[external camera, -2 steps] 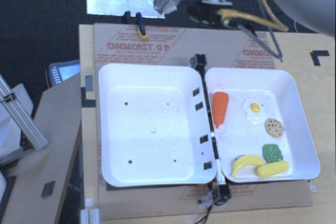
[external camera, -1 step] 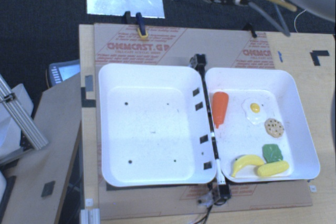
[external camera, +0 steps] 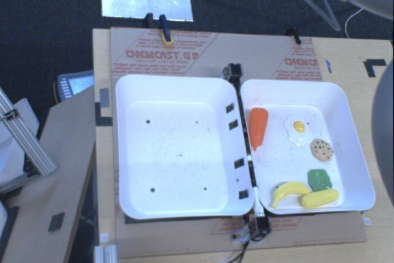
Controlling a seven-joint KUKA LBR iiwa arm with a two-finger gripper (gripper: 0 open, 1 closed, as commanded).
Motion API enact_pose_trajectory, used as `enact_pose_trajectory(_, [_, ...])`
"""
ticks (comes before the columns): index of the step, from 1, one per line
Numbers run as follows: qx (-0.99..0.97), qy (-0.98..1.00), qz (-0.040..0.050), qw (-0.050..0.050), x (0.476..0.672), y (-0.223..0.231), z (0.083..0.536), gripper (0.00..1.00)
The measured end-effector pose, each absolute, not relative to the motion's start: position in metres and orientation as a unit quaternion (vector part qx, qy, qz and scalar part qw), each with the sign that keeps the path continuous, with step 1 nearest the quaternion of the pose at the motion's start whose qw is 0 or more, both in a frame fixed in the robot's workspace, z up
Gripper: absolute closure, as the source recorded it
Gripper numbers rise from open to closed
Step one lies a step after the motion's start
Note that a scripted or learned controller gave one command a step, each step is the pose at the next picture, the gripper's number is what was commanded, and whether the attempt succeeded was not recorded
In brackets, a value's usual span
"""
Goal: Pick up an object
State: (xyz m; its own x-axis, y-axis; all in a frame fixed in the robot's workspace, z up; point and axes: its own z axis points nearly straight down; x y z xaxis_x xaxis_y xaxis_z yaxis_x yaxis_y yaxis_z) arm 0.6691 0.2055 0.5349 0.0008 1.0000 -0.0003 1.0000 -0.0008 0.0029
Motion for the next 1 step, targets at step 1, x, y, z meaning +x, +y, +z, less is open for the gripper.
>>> enact_pose_trajectory(1, [0.704,0.710,0.0016,-0.001,0.6024,0.2371,0.5366,1.00])
